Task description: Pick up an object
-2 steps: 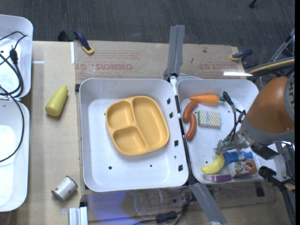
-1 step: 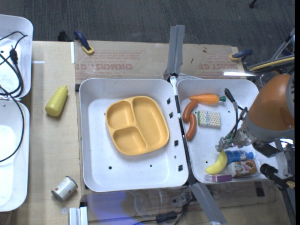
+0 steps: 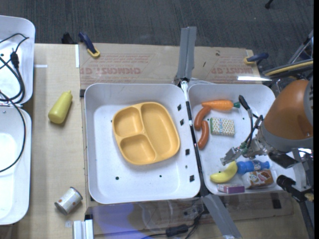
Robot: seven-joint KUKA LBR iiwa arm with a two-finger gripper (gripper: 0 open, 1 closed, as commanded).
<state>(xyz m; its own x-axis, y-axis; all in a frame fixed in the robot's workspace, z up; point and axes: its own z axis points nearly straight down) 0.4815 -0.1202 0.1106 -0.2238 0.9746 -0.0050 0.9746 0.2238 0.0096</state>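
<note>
While the grey arm with its orange band (image 3: 293, 116) reaches in from the right over the right bin (image 3: 259, 91), its hand (image 3: 230, 157) hangs low near the middle of that bin, pointing left and slightly toward the near edge. Whether the hand is spread or closed cannot be told from this slant; the metal tip is small and partly blurred, and nothing can be seen gripped in it.

Just near of the hand lies a yellow banana (image 3: 224, 174), close beneath the tip, though touching or not is unclear. Right of the banana sits a blue bottle (image 3: 249, 167), with a small printed pouch (image 3: 259, 179) just near of it and a flat pink-and-white box (image 3: 231, 188) at the bin's near edge. Far of the hand lies a pale checked packet (image 3: 222, 126); left of that, two red-orange sausages (image 3: 201, 126) lie end to end by the bin's left wall, and an orange carrot (image 3: 218, 104) lies toward the far wall.

A yellow divided plate (image 3: 145, 132) rests in the left bin (image 3: 99, 183). On the bench (image 3: 55, 158) to the left lie a yellow squeeze bottle (image 3: 60, 108) and, nearer, a small tipped can (image 3: 68, 199).
</note>
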